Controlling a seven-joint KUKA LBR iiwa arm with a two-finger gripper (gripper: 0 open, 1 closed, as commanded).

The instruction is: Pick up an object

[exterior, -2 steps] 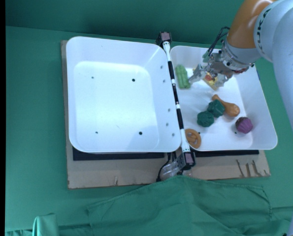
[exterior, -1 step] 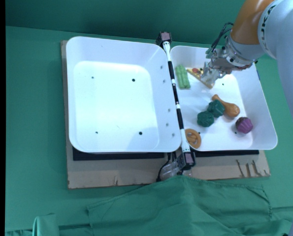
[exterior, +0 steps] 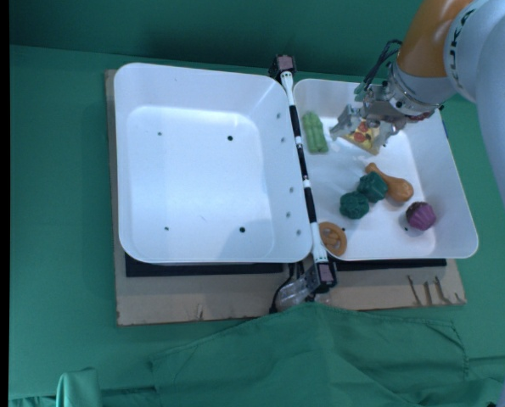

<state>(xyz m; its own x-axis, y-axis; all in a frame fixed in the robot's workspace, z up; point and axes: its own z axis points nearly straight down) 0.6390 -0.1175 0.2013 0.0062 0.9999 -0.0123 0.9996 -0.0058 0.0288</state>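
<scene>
- Your jaws (exterior: 367,131) are over the back of the right bin (exterior: 443,155), with a small red-and-yellow toy (exterior: 365,133) right at their tips; from this angle you can't tell whether they're apart or clamped on it.
- Above them, your grey arm (exterior: 490,32) with its orange band (exterior: 434,19) comes in from the right.
- Just left of the jaws, a green ridged piece (exterior: 314,131) lies along the bin's left wall.
- Toward you from the jaws, an orange drumstick-shaped toy (exterior: 391,184) lies tilted mid-bin, touching two dark green lumpy pieces (exterior: 364,195).
- Near the front right corner you've got a purple ribbed piece (exterior: 420,216).
- At the front left corner, a brown pretzel-like piece (exterior: 333,237) rests by the divider.
- The left bin (exterior: 205,164) sits alongside, both on brown cardboard (exterior: 184,308) over the green-covered worktop (exterior: 57,185).
- Green cloth (exterior: 320,359) is bunched along the front.
</scene>
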